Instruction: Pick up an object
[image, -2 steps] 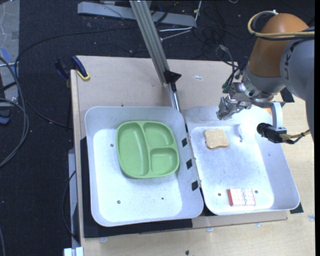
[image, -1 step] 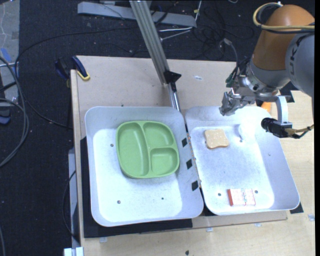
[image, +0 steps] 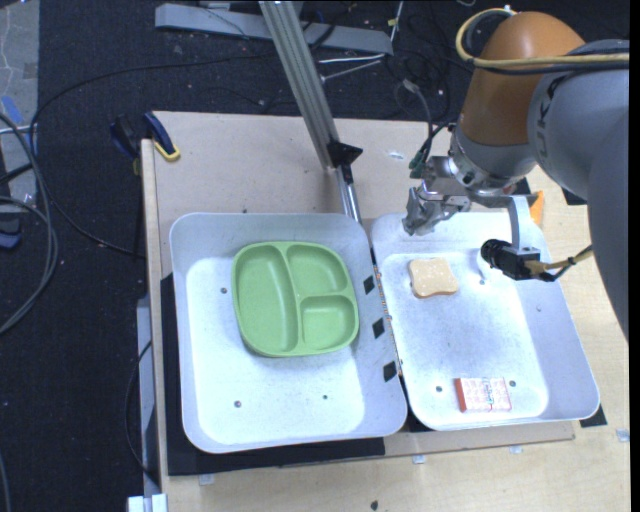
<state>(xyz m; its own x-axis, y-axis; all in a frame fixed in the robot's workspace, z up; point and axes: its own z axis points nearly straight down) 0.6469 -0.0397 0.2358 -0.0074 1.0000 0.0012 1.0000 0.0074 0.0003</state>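
- The small red-and-white packet (image: 484, 394) lies flat near the front edge of the right bin (image: 560, 330), well apart from the gripper (image: 428, 217) and on the viewer's side of it, a little toward the arm's side.
- The toast-like slice (image: 433, 277), tan and flat, sits in the same bin nearer its far end, just in front of the gripper and almost directly under its line of descent; it looks like the closest candidate for picking.
- The green divided plate (image: 296, 298) rests in the left bin (image: 200, 300), off to the side of the gripper away from the arm, across the ridge where the two bins meet.
- The gripper hangs above the far rim of the right bin, clear of everything; nothing is visible between its tips, and whether they are spread or closed cannot be told at this size.
- Risks, as I judge them: the slice is thin and lies flush on the bin floor, so the tips could skid over it or close above it and come up with nothing.
- A straight drop from here may land on the bin's far rim or sloped wall rather than on the slice, tilting or shoving the bin.
- A black cabled part (image: 505, 257) beside the wrist hangs close to the bin and could snag.
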